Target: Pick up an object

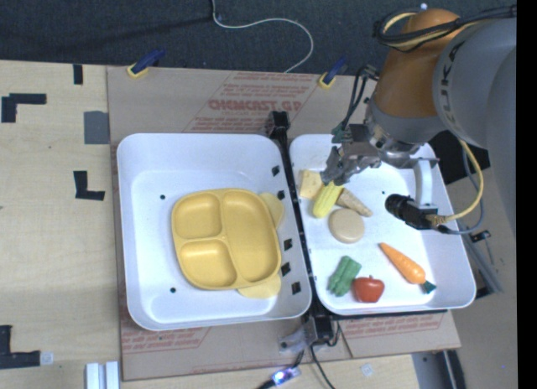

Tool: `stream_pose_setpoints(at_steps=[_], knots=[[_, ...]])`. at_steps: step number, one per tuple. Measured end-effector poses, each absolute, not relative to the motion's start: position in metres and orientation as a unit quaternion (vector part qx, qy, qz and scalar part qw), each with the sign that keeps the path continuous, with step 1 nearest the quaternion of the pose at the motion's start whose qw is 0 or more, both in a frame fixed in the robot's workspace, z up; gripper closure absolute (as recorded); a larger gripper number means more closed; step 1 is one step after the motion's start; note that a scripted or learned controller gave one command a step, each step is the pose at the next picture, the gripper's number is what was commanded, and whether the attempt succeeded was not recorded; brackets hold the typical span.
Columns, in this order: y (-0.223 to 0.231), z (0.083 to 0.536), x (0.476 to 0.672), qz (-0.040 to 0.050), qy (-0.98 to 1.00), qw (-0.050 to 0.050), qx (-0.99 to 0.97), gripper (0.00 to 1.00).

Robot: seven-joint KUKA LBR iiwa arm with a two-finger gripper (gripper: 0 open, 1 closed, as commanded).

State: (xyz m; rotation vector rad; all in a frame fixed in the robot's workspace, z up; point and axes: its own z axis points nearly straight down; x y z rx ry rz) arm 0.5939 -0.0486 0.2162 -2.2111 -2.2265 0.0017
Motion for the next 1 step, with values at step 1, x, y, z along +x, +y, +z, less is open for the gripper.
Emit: stream_pose_setpoints(at_steps=[1], knots=[[0.0012, 0.2275, 0.5874, -0.0002, -0.710, 0.001, -0.705, 1.00]])
